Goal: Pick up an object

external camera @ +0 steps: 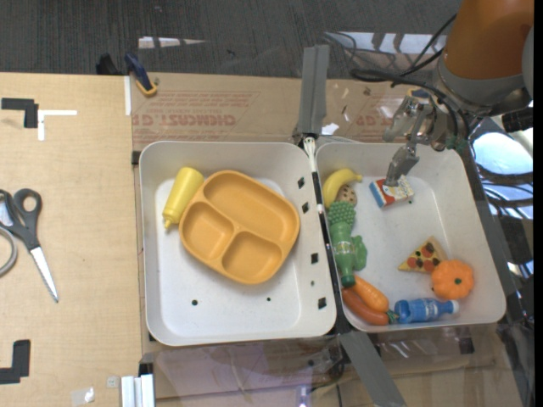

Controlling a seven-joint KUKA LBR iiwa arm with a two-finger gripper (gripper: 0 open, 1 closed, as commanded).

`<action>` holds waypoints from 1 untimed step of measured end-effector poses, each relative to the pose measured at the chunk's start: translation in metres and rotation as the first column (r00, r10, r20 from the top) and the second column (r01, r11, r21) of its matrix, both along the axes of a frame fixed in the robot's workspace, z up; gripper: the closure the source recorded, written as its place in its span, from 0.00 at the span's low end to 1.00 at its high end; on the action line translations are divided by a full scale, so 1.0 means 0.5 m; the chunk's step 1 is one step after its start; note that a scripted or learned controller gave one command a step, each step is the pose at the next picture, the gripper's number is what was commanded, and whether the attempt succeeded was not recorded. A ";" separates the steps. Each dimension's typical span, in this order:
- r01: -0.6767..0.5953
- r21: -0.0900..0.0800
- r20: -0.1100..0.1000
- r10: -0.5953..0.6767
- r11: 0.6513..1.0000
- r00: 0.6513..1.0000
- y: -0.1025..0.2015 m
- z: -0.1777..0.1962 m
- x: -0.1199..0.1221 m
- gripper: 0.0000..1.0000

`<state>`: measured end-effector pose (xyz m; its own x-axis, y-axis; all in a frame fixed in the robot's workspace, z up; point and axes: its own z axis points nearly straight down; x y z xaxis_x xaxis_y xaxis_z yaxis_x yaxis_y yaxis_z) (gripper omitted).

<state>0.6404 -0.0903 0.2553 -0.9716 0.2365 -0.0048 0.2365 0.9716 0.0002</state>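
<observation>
Reaching: my arm, grey with its orange band, comes in from the right above the right bin's far side.
Left bin: white, holding my biggest neighbour, the orange divided plate, with a yellow bottle lying against its far-left edge.
Right bin: white, crowded along its left wall and near edge.
Gripper: hanging over the right bin's far end, tips just above the small red, white and blue carton; I cannot tell how wide it stands, and nothing shows between the tips.
Green toy: along the left wall, below the banana.
Carrot: near the front-left corner.
Blue bottle: lying along the near edge.
Small pumpkin: just beside the pizza slice.
</observation>
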 end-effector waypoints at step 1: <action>0.055 0.001 -0.002 -0.055 0.998 0.998 -0.043 -0.204 -0.002 0.00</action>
